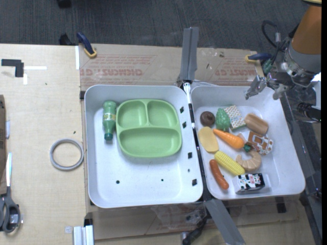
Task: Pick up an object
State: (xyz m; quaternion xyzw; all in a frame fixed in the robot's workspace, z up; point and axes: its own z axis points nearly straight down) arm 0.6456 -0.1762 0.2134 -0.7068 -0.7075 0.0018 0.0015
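The right bin holds several toy foods: a brown donut, a green vegetable, a bun, a carrot, a yellow slice, a corn cob, a red sausage, a croissant and a cow-patterned carton. My gripper hangs over the bin's far right corner, above and behind the bun. It is open, with nothing between its fingers.
The left bin carries a green divided plate and a green bottle. A tape ring and scissors lie on the bench at left. A metal post stands behind the bins' shared wall.
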